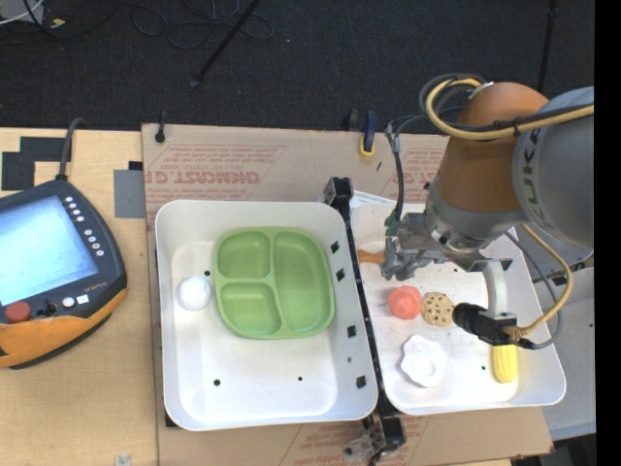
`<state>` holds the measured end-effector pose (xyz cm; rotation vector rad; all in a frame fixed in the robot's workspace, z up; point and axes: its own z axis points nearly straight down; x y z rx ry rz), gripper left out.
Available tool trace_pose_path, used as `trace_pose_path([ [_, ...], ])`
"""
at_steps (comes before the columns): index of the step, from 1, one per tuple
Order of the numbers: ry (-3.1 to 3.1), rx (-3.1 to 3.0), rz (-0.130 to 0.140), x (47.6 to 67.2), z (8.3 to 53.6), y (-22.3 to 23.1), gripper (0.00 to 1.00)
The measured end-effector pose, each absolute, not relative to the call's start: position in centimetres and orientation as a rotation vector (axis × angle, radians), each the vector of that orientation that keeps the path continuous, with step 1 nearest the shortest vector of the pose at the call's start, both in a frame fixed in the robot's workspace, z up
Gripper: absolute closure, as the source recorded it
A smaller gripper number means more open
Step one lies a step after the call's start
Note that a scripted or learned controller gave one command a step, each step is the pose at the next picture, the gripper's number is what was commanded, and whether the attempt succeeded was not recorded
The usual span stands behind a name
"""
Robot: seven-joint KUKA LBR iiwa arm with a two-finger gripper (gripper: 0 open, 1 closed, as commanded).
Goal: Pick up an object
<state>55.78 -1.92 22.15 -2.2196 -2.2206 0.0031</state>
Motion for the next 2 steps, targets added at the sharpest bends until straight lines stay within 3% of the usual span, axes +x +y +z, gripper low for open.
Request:
trace_pose_path([
  [2, -2.219, -2.220, 0.003, 55.8, 23.1, -1.7, 1.00],
])
